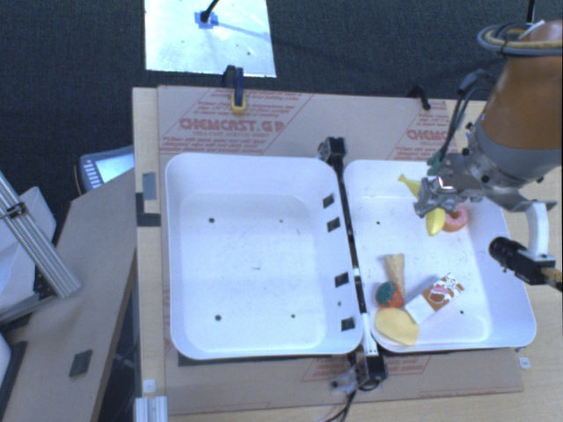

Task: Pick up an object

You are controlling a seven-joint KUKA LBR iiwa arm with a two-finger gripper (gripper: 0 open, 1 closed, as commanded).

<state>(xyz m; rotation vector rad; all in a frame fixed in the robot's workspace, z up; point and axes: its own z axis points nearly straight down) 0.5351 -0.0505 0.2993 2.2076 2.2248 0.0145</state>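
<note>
The toy banana is lying in the right bin, directly under the gripper, touching a pink ring. Gripper state: cannot tell. Risk: the curved banana is liable to slip sideways against the ring.

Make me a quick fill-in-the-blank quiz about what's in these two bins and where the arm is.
1. All the objects lie in the ____ bin of the view.
2. The tool is down at the ____ banana.
3. The ice cream cone lies just above a ____ and red ball.

Missing words: right; yellow; green
</note>
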